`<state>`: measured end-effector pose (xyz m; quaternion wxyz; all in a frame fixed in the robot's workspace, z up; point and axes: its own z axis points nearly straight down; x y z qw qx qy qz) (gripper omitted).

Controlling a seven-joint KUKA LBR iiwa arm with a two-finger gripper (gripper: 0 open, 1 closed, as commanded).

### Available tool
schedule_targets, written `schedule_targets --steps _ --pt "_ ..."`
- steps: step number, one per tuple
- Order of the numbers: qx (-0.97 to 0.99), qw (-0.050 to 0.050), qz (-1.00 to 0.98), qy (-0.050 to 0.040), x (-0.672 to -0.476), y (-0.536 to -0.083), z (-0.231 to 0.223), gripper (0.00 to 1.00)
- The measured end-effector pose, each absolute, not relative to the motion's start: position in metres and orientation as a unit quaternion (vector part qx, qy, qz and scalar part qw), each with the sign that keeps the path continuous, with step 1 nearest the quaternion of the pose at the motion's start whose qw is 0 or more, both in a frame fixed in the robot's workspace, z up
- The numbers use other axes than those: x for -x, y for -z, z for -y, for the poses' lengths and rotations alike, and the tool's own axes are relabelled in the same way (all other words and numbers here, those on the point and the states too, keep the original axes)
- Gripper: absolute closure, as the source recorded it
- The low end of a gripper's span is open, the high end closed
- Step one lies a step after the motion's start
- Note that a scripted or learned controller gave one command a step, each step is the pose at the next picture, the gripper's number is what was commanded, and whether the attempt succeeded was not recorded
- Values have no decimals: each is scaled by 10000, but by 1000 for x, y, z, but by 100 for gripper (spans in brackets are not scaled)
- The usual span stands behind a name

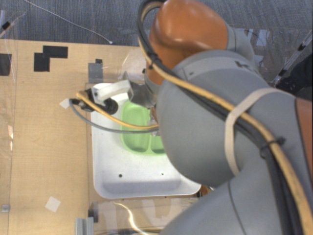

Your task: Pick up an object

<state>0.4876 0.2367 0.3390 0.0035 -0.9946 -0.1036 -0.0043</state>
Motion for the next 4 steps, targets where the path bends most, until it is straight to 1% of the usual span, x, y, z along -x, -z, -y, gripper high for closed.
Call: schedule_targets --steps 1,2,3,4 --pt "9536 -12 3012 -26 -486 -225 -234 100" --pt "9914 21 1306 29 -488 -395 -226 100" --pt "9948 -35 1013 -43 -486 -251 -207 100" --pt "9961 25 877 49 -495 -391 -221 100"
